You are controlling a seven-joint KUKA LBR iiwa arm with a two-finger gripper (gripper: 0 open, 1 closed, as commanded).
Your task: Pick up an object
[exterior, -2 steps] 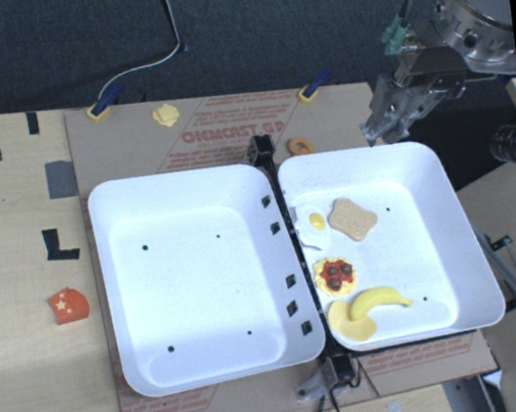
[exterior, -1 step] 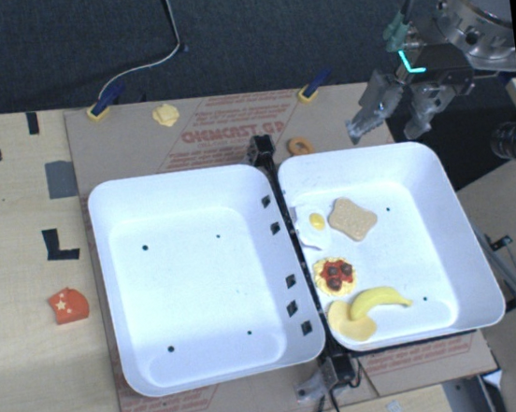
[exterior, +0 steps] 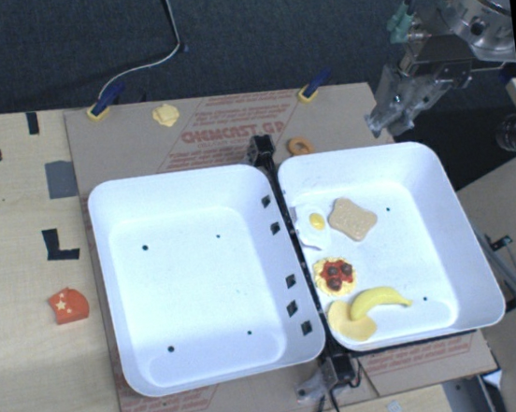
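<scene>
Arm enters at upper right, cut off by the top edge, orange band barely visible at the corner. The hand (exterior: 395, 114) hangs above the desk (exterior: 21, 269) just beyond the far right corner of the right bin (exterior: 449, 222), apart from everything in it; its fingers point down and left, but at this angle and blur I cannot tell how far they are parted, and nothing shows between them. Right bin holds, along its left side: a slice of toast (exterior: 352, 219) near the middle, a small fried egg (exterior: 317, 222) just left of it, a little tart with dark berries (exterior: 334, 275) below, then a banana (exterior: 377, 301) touching or overlapping a pale yellow round piece (exterior: 354, 327) whose identity is hard to make out. Left bin (exterior: 192, 275) shows bare white floor. Outside the bins: a small ring-shaped item (exterior: 298, 146) behind the divider, a yellow lump (exterior: 166, 115) on the cardboard, a red-orange piece (exterior: 69, 305) at far left.
</scene>
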